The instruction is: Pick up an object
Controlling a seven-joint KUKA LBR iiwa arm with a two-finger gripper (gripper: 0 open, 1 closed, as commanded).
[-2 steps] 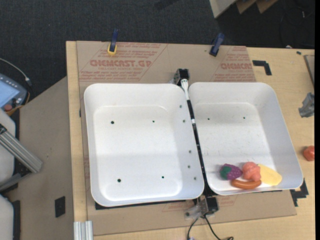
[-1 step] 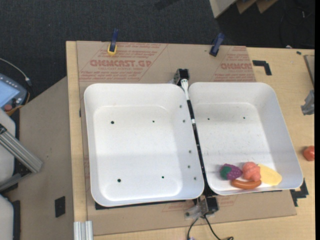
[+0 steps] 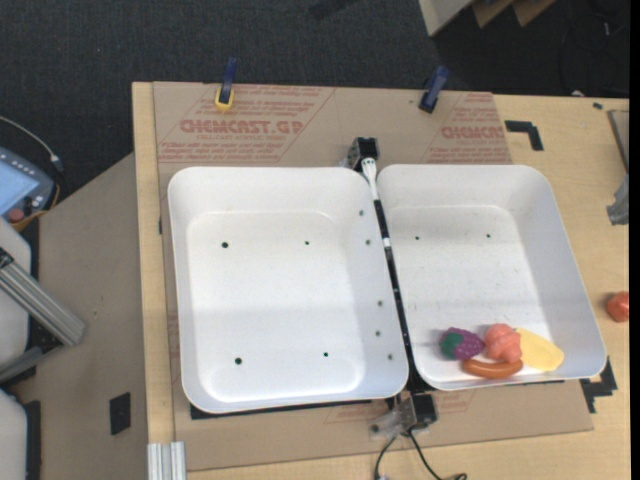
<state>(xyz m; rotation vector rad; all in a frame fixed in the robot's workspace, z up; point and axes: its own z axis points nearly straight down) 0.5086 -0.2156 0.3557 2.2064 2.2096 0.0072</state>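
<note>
View from above, at a slant, of a tan desk (image 3: 100,268) w/ a brown cardboard sheet (image 3: 250,123) on it, red print along the sheet's far edge. Two shallow white bins sit side by side on the sheet, nearly touching, w/ a thin black strip (image 3: 385,258) running btwn them.

The left bin (image 3: 200,198) has a few small dark dots on its floor. The right bin (image 3: 540,193) holds four small items, all bunched in its near right corner, approx. touching one another:
- purple lumpy toy (image 3: 461,343), like a grape bunch, furthest left
- pink-orange lumpy toy (image 3: 503,341), just right of it
- flat yellow piece (image 3: 541,351), furthest right, against the bin wall
- curved orange-red sausage shape (image 3: 491,368), lying in front of the others, nearest the bin's front edge

Outside the bins: a blue-and-yellow clamp (image 3: 227,86) and a blue clamp (image 3: 434,88) grip the sheet's far edge. A small orange item (image 3: 618,308) lies on the desk at the far right, apart from the right bin; too cut off to tell what it is. A cable (image 3: 405,448) trails off the near edge btwn the bins.
</note>
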